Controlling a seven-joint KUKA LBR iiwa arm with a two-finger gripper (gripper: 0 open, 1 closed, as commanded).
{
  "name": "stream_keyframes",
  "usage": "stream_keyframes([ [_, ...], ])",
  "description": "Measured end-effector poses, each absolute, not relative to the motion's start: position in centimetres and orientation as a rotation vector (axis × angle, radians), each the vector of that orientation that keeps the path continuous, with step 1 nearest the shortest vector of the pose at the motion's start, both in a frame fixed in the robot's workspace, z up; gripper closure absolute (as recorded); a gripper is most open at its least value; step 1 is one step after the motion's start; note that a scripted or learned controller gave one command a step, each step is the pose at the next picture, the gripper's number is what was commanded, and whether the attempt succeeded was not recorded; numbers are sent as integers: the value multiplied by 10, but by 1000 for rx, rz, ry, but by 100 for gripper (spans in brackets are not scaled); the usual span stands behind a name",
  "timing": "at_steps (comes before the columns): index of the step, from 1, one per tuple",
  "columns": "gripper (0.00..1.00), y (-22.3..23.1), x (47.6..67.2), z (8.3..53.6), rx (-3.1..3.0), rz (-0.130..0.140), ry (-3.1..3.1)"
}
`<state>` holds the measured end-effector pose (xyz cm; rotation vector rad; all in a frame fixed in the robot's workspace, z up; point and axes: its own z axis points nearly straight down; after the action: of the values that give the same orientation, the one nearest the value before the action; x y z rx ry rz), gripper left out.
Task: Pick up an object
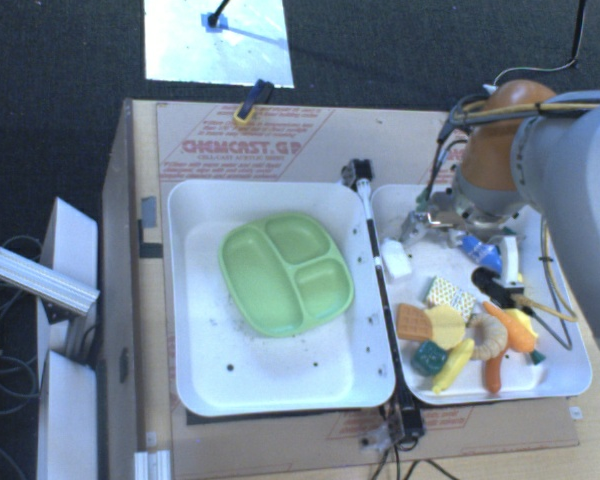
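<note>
Resting in the left bin (195, 298) is lying a green, smooth three-compartment plate (285, 273); the right bin (570, 368) is holding small toy foods, a yellow banana (454, 364) lying diagonally among them. Above its far end the gripper (450, 223) is hovering; whether it grips anything I cannot tell.

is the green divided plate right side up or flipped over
Right side up. The green plate lies flat in the left bin with its three compartments facing the camera, raised rims between them. No food is in it.
</note>
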<state>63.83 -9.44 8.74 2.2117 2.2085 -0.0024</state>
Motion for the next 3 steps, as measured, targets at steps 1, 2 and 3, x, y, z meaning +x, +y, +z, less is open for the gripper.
stream_keyframes([
  [1, 0, -136, 669, 85, 2217, 2, 2221],
  [2, 0, -205, 669, 86, 2217, 2, 2224],
  [3, 100, -205, 671, 98, 2209, 5, 2223],
])
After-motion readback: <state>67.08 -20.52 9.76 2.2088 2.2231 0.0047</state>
